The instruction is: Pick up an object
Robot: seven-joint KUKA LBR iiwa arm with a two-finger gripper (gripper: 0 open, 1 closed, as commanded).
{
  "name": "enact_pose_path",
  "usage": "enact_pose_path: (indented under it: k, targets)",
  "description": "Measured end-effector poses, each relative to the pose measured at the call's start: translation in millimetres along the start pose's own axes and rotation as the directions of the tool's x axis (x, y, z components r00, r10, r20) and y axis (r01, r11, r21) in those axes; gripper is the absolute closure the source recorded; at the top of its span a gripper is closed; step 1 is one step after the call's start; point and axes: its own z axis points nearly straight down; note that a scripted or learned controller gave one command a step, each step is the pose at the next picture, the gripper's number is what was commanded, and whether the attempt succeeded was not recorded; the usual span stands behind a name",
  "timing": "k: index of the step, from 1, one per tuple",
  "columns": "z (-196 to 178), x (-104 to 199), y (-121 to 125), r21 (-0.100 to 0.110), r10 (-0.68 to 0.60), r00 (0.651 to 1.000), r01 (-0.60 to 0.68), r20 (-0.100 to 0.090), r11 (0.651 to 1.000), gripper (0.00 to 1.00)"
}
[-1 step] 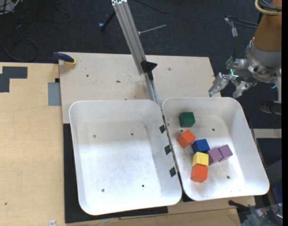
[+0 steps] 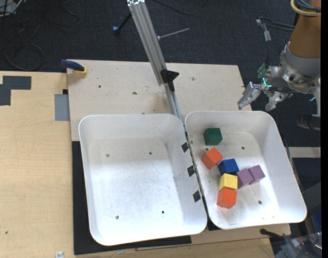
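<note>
Camera view is showing the claw (image 2: 262,97) hanging with fingers apart, gripping nothing; a green cube (image 2: 212,136) is sitting below-left of it.

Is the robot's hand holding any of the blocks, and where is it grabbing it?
No, nothing is held. The gripper hangs above the right bin's far rim with open jaws and nothing between them. The blocks all lie in that bin.

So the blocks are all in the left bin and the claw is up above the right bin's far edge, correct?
Not quite: the camera view shows the blocks all in the right bin, not the left bin. The claw is indeed up above the right bin's far edge.
</note>
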Motion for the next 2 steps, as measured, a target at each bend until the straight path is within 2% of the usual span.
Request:
enact_pose_path:
  k: [2]
  targets:
    - [124.6,11.7,-1.2,0.006,0.001,1.000,-0.001,-0.002,1.000,0.00]
